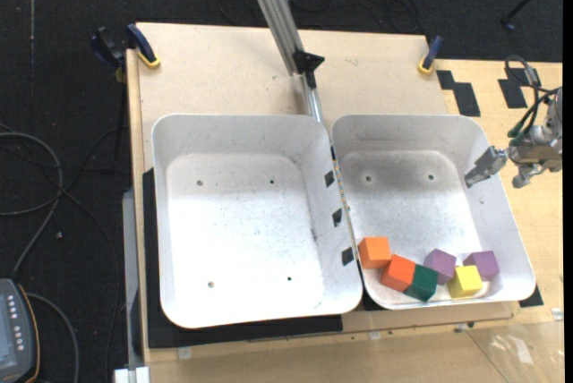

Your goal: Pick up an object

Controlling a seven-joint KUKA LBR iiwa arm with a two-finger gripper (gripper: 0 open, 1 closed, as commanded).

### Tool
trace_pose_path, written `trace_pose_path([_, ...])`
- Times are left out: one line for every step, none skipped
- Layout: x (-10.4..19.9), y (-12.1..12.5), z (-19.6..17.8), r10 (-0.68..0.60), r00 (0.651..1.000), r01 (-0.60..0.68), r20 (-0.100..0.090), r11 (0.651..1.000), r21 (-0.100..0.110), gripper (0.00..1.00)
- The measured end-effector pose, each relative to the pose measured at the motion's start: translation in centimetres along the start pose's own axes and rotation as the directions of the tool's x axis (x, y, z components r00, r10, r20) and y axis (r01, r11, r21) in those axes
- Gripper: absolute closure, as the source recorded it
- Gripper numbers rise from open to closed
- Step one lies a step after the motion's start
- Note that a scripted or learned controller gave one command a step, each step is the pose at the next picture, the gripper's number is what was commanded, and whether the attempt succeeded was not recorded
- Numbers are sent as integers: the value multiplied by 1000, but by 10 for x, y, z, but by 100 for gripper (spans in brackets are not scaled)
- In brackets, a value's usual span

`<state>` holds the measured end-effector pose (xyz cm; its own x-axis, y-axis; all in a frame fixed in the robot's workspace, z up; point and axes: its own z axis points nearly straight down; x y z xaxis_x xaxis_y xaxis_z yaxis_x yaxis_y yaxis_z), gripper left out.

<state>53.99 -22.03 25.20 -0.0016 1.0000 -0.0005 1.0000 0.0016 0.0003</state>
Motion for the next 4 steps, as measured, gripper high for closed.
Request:
trace_pose_path([78, -47, 158, 0, 1000, 0, 0, 1000, -1, 0])
trace_pose_path([1, -49, 30, 5, 1000, -5, 6, 1000, -8, 0])
trace_pose_path([22, -39, 159, 1, 1000, -1, 1, 1000, -1, 0])
trace_pose_path([52, 22, 26, -5, 1000, 5, 2, 1000, -11, 0])
